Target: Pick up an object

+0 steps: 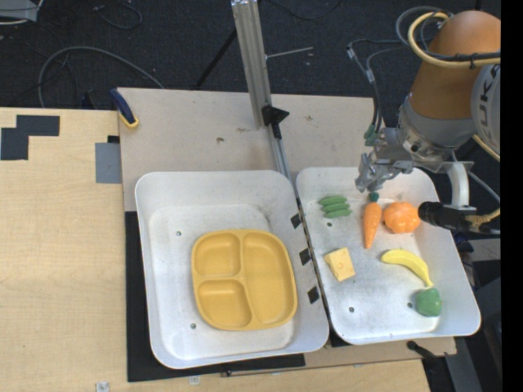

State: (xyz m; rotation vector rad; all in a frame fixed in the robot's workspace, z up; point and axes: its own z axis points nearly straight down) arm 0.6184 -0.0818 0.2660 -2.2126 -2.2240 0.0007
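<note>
Jaws [372, 184] above carrot [371, 222] in right bin [458, 321]

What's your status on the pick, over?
Gripper low over the right bin, just above the carrot top. Nothing seen held. Orange touching carrot; pea pod to its left.

tool [373, 184] fingers too small, arm [458, 64] cropped right

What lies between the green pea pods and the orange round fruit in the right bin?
In the camera view, the orange toy carrot lies between the green pea pods and the orange round fruit, close beside the fruit.
</note>
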